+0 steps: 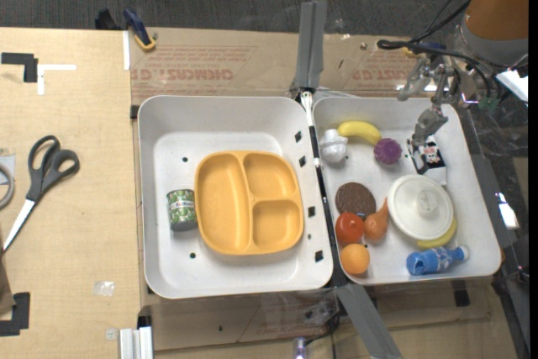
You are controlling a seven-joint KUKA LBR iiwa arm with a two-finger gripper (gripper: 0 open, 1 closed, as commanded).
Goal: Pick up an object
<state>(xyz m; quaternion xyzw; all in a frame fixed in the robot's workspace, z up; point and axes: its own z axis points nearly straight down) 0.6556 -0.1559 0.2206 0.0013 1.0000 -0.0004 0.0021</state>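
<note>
Metallic and thin, the two-finger claw [426,129] hangs over the far right corner of the right-hand shallow white plastic bin [479,181]; whether it is apart or together I cannot tell, and nothing visibly sits in it. Just below it lies a small black-and-white boxy item [430,155], touching a round white plastic lid [420,205] that covers most of a curved yellow banana [440,236]. Leftward sit a bumpy purple ball [387,150], a second smooth yellow banana [359,130], a dark brown disc [356,198], a glossy red tomato [349,227], an orange [355,258], and a blue bottle [435,261]. In the left bin [160,256] a yellow three-compartment tray [249,202] rests beside a green-labelled can [181,208].
</note>
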